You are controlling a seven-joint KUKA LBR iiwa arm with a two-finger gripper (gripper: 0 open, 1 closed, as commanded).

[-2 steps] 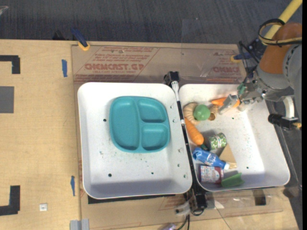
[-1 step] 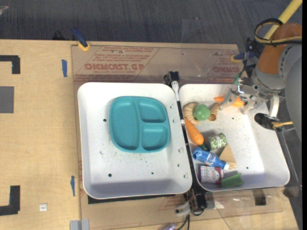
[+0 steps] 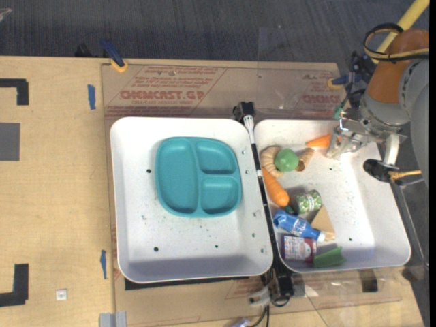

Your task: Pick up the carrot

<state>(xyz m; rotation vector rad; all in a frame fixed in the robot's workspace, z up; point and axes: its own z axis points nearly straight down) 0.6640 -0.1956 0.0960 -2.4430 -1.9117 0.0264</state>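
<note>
An orange carrot (image 3: 276,188) lies lengthwise in the right bin (image 3: 364,213), close to its left wall and just below a tan ring-shaped piece (image 3: 267,157). My gripper (image 3: 340,144) hangs over the bin's back right part, below the orange-banded wrist (image 3: 394,65). A small orange wedge (image 3: 317,142) sits right beside the gripper on its left; whether the two touch is unclear. The carrot is well to the left of the gripper and nearer the front.
A green ball (image 3: 287,159), a green can (image 3: 308,201), a blue packet (image 3: 296,225), a dark can (image 3: 298,247) and a green block (image 3: 329,256) crowd the right bin's left and front. In the left bin (image 3: 129,203) rests a teal divided plate (image 3: 199,176).
</note>
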